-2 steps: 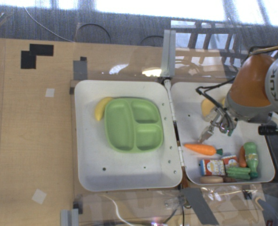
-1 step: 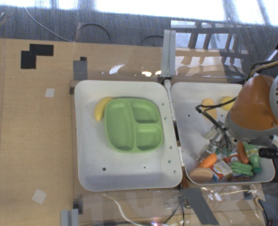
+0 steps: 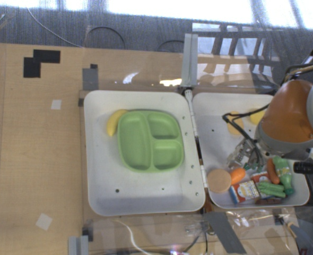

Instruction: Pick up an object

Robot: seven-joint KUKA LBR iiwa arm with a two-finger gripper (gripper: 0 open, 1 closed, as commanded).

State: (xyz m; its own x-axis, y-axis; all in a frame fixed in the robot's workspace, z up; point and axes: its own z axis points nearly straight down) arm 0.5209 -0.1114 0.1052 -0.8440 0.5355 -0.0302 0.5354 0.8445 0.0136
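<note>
My gripper hangs low in the right bin, below the orange wrist band. It is just above an orange carrot and beside a tan round disc. Nothing shows in its grasp. Along the bin's front right lie a small printed carton, green bean pods, a green bottle-like piece and a reddish sausage. Yellow pieces sit farther back, partly hidden by the arm.
The left bin holds a green divided plate with a yellow banana tucked against its left edge. A metal divider post rises between the bins at the back. Cables run over the right bin.
</note>
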